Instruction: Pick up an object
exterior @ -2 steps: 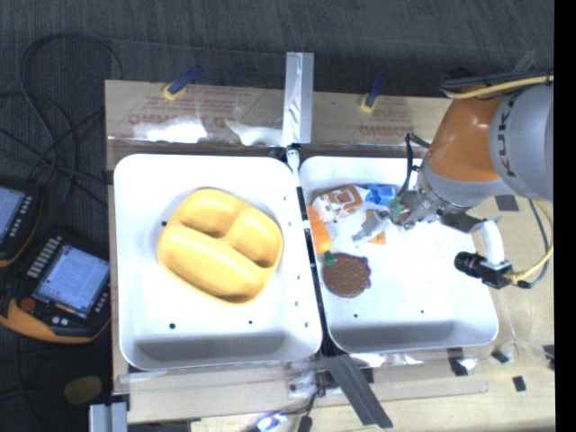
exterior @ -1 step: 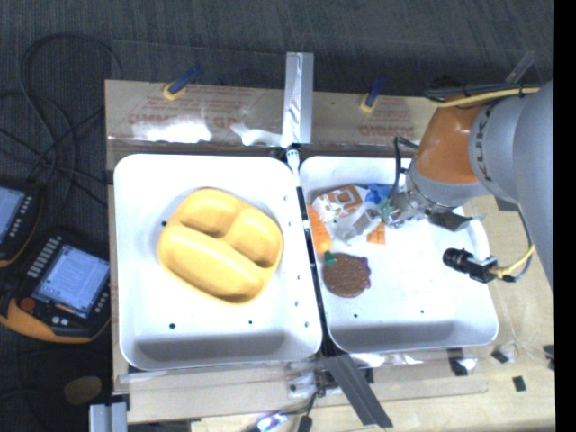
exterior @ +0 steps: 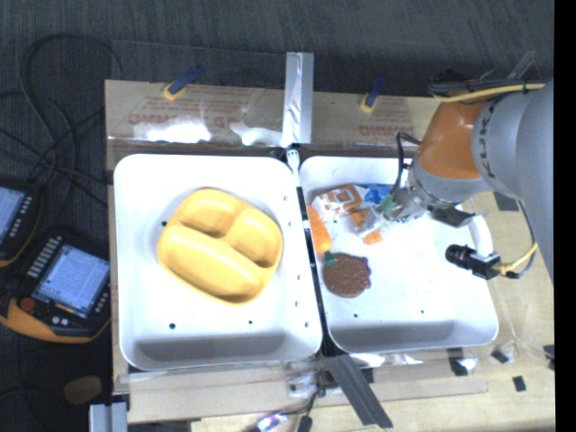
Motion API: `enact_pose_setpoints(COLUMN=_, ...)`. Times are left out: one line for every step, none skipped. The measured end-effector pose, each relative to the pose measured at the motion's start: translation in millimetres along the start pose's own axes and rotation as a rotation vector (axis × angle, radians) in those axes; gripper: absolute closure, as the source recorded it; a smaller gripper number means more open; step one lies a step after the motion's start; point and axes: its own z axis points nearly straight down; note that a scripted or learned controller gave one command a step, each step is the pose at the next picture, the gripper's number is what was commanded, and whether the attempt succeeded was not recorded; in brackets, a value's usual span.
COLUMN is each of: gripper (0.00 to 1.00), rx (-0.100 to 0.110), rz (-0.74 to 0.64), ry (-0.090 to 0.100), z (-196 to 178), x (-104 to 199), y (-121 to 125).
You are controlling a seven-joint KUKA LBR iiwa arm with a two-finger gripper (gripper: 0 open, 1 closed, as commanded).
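Arm (exterior: 490, 147): grey, orange band above the wrist, enters from the right and bends down over the right bin.
Tool (exterior: 396, 207): low over the upper middle of the right bin, among the small items there; whether it is released or clenched cannot be told, since the wrist covers it.
Right bin (exterior: 432, 318): white, shallow; holds a cluster of objects in its upper left part.
Orange-and-white packet (exterior: 340, 201): lies flat just left of the tool.
Blue item (exterior: 377, 193): beside the tool, partly hidden by it.
Carrot-like orange piece (exterior: 319, 235): along the bin's left wall.
Brown round cookie-like object (exterior: 347, 275): below the packet, apart from the tool.
Left bin (exterior: 144, 331): holds a large yellow lobed object (exterior: 220, 243) in its middle.
Table (exterior: 135, 115): two clips at its far edge.
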Motion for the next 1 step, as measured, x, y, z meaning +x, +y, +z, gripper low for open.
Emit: enact_pose_setpoints(gripper=1.0, rx=0.012, rz=0.003, ry=0.004, z=-84.1, x=48.7, y=56.6)
